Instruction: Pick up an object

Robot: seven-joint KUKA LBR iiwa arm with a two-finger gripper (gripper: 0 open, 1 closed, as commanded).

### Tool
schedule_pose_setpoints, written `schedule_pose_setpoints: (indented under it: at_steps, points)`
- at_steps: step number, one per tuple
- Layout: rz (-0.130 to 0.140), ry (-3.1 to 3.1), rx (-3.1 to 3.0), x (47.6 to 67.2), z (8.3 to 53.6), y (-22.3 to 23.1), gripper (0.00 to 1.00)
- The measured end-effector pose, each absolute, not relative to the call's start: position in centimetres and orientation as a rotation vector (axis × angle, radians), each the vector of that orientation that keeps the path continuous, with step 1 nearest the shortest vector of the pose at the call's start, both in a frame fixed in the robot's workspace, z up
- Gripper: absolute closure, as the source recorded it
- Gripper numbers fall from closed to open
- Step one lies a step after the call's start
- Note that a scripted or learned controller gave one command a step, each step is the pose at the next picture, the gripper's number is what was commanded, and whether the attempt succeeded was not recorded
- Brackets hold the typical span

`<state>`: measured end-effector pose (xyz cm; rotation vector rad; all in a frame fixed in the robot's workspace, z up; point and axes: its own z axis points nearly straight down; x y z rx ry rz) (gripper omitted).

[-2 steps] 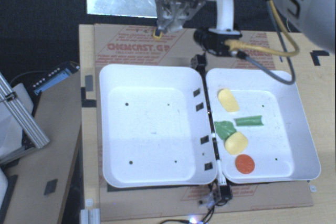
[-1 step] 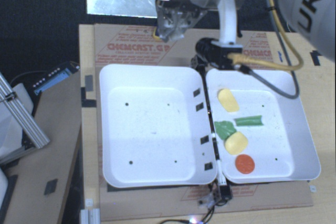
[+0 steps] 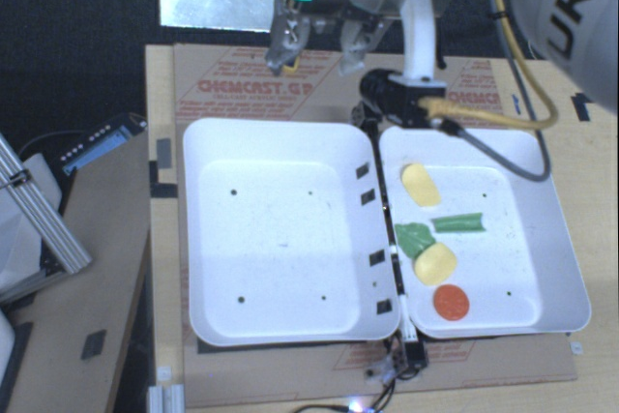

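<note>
- Objects lie in the right bin [image 3: 542, 208]: two yellow pieces [image 3: 420, 185], a green piece [image 3: 458, 223], an orange disc [image 3: 451, 302] nearest its front edge.
- Gripper [image 3: 324, 48] hovers beyond that bin's far-left corner, jaws apart, holding nothing.
- Judged step: approach; next, move over one piece and descend.

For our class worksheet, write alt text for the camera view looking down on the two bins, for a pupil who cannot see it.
The arm's tool hangs open above the far edge of the bench, holding nothing, beyond two shallow white bins. The right bin holds two yellow pieces, a green stick, a green leaf-like piece and a red disc; the left bin sits beside it.
</note>
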<state>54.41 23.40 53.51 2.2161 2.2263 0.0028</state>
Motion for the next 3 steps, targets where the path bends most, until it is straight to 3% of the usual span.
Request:
schedule_pose_setpoints:
  at_steps: [1, 2, 3]
  points:
    - [0.007, 2.228, 2.213, 54.4, 54.7, 23.4, 1.0]
    - [0.006, 2.229, 2.213, 54.4, 54.6, 23.4, 0.0]
    - [0.01, 2.231, 2.21, 54.4, 55.8, 23.4, 1.0]
